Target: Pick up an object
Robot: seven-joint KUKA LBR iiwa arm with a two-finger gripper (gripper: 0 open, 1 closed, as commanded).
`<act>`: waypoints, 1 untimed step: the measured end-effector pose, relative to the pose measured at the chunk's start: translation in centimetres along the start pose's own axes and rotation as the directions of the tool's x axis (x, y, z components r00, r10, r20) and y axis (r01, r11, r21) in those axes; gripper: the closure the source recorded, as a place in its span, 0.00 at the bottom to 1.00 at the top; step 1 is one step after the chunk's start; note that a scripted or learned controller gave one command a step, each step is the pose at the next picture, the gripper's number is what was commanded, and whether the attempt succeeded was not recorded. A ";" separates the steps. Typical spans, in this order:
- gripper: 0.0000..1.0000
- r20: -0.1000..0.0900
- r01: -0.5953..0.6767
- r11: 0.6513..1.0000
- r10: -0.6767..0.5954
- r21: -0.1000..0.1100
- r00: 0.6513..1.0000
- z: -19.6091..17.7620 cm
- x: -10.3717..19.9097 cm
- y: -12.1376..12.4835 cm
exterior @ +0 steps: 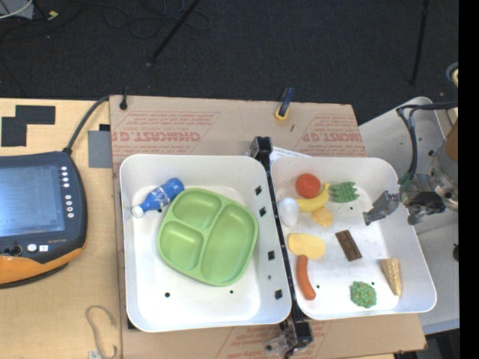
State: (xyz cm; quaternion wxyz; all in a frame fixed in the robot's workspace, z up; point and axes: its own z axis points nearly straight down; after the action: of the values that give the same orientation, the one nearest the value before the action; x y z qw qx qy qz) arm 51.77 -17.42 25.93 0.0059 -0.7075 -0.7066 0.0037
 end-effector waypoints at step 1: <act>0.00 0.002 0.002 1.000 -0.002 -0.010 1.000 -0.6 0.0 0.2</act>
State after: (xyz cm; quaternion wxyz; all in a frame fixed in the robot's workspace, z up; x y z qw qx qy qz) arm 51.96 -17.44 26.54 0.0017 -0.7069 -0.7073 0.0007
